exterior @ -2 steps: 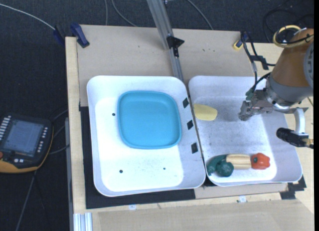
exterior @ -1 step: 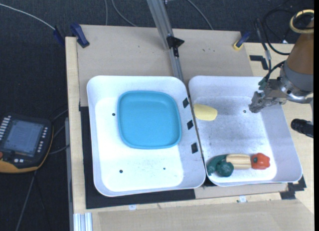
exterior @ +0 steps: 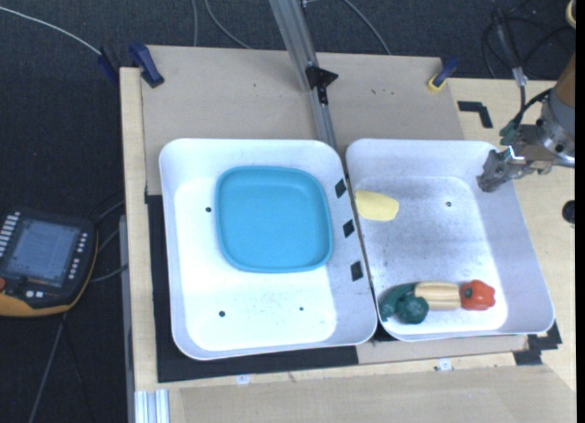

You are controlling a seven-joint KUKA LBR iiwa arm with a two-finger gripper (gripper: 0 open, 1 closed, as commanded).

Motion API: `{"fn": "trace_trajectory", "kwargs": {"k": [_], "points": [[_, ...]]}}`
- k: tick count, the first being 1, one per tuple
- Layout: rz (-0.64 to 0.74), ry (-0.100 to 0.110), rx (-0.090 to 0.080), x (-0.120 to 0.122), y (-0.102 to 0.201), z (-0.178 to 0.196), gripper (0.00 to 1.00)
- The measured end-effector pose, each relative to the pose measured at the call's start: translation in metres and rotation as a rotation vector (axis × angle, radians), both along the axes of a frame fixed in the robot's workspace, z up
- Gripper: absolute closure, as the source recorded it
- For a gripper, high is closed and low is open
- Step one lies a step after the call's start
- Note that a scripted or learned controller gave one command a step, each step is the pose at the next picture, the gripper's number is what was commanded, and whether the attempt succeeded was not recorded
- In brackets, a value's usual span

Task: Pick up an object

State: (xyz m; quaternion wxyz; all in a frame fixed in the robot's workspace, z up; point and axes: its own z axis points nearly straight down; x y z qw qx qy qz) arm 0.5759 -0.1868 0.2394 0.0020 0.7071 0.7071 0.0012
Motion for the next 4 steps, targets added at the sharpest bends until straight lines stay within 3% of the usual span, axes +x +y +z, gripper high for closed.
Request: {"fn": "trace_trajectory", "kwargs": {"k": [1,4], "points": [[0.0,0.003,0.001,0.0,0.0,0.009,1.0],[0.005,0.005,0.002,-0.014,0.161,0.006,1.0]]}}
